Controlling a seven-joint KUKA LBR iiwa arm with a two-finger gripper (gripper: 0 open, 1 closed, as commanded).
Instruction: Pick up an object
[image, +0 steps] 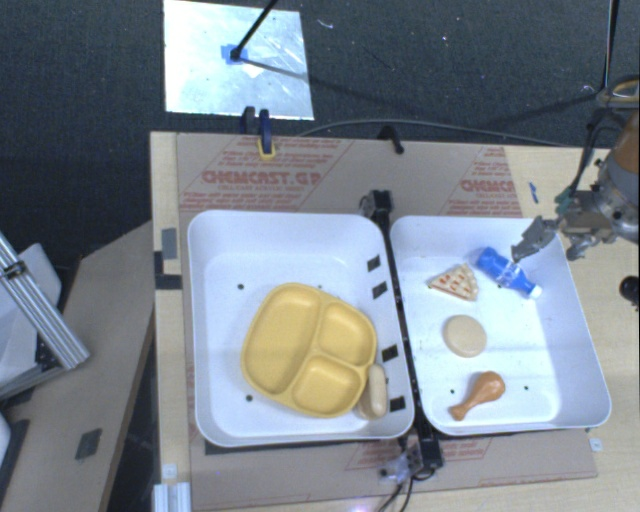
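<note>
Blue bottle (505, 272) beside pizza slice (455, 283); gripper (545, 240) above, grip state unclear

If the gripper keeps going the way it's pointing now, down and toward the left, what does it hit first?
Most likely the blue bottle in the right bin: the gripper sits just above its upper right, aimed at it. The pizza slice lies further along that line. Height above the bottle is unclear from this one view.
</note>
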